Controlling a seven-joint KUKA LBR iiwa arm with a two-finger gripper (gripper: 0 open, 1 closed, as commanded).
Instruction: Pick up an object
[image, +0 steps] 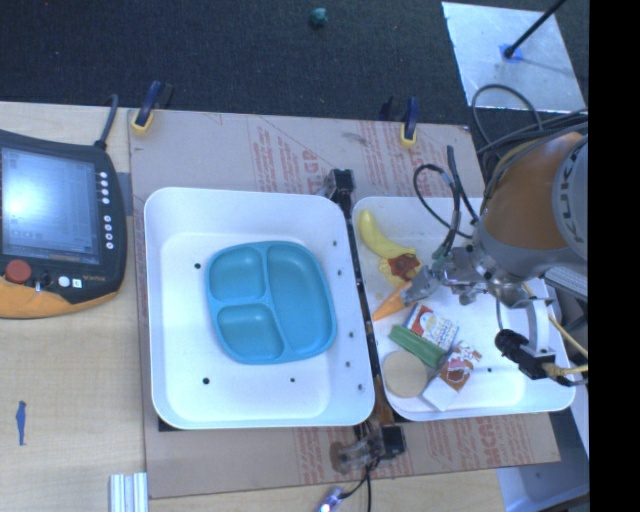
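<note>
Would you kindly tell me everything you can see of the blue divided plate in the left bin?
The blue divided plate is a light blue, rounded-square dish that looks like smooth plastic. Raised ridges split it into three compartments: two along the far side and one on the near side. It lies flat and upright, slightly rotated, near the middle of the left bin, resting on the bin's white floor. Nothing lies in its compartments, and nothing else touches it; the arm and the toy food are over in the right bin.

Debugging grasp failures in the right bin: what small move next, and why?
Probably lower the gripper slightly onto the carrot. It hangs at the carrot's upper end, beside the banana, and nothing shows between its fingers. The other toys crowd the right bin lower down, so this one looks nearest.
</note>
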